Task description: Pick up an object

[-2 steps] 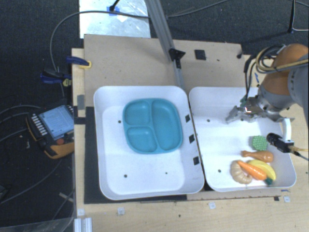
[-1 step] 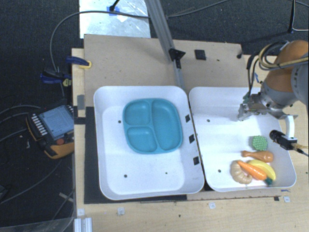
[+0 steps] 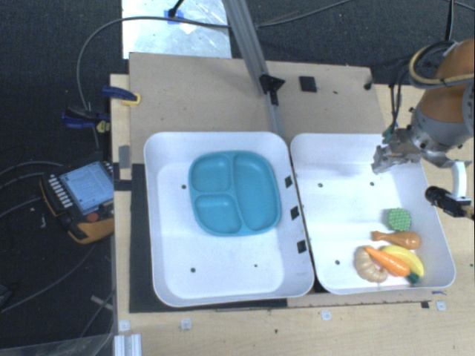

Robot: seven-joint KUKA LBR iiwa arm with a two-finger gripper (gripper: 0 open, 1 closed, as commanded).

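Camera view: two white bins (image 3: 223, 291), side by side.
Gripper (image 3: 386, 158): over right bin's far side, well apart from toys; jaw state impossible to tell.
Toys, right bin's near right corner: one green piece (image 3: 398, 218), one drumstick (image 3: 398, 238), one carrot (image 3: 392, 261), one banana (image 3: 407, 259), one pale bun (image 3: 369, 265).
Handling: probably light, stiff, slick plastic; best taken across drumstick's narrow shaft.
Left bin: one blue divided plate (image 3: 234, 193).
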